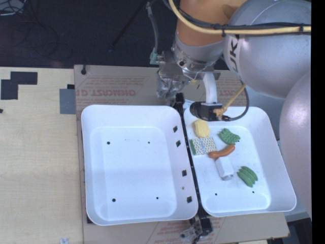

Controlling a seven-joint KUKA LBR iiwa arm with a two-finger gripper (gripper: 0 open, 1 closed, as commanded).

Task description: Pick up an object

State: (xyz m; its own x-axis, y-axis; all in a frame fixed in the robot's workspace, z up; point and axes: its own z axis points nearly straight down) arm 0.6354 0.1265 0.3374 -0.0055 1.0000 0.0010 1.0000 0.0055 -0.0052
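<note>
1. Gripper [170, 91] hangs over the back rims, abt where left bin [132, 174] and right bin [238, 200] meet. Nothing seen in it. Open or closed: can't tell from this angle.
2. All candidates lie in the right bin. Yellow piece [201, 128] is nearest the gripper, w/ the checkered pad [203, 146] touching it just in front. Sausage [222, 152] is beside the pad, and the cylinder [225, 169] sits just in front of the sausage. Upper pod [229, 136] and lower pod [247, 176] lie further toward the view's right.
3. Step in hand, as I judge it: approach; no pick made yet.
4. Best target is prob. the lower pod, since it has a gap around it and room on both sides. Yellow piece is closer but sits against the pad and near the divider wall, so either could snag.
5. Come down straight over the target's middle and close across its narrow width, not lengthwise.
6. Cylinder likely rolls, and the pad lies flat and is hard to get under. Skip both.
7. Lift straight up and clear the rim before any sideways move.
</note>
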